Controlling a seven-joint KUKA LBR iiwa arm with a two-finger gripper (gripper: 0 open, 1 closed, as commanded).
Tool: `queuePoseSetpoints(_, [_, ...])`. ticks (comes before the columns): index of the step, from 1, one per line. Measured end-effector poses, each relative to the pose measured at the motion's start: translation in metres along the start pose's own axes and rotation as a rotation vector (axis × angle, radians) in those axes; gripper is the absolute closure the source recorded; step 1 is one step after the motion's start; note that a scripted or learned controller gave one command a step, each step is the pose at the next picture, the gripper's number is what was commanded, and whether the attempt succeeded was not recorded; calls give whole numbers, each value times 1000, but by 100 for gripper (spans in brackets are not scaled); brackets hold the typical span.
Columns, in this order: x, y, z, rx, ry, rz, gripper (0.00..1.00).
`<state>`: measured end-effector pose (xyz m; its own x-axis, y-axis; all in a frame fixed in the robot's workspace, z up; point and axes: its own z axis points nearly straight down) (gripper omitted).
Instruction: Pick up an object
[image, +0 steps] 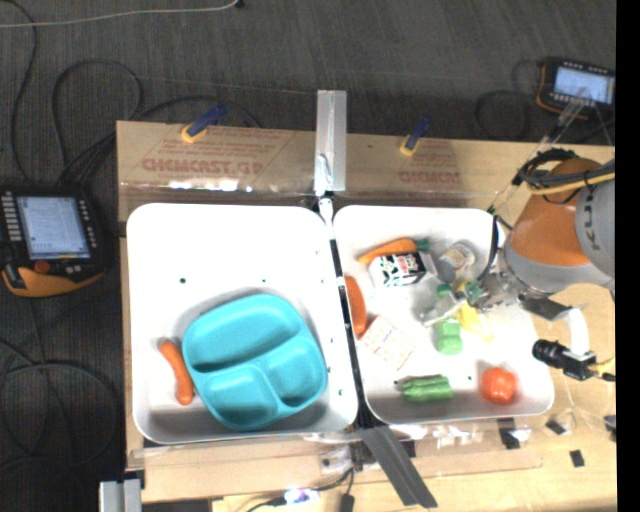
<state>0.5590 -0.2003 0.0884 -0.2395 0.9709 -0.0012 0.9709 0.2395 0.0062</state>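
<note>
in the left bin, an orange carrot lies just beside a blue divided tray. a second carrot rests along the left wall of the right bin, near a black-and-white carton, a third carrot, a green cucumber and a red tomato. my end effector hangs low over small green and yellow pieces in the right bin; i cannot tell how its grip stands

Arm cut off at right edge
</note>
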Motion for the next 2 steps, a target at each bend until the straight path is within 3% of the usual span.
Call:
queuePoseSetpoints(1, [31,50,0,-2,-4,145,0])
queuePoseSetpoints(2, [32,51,-9,-4,-3,144,100])
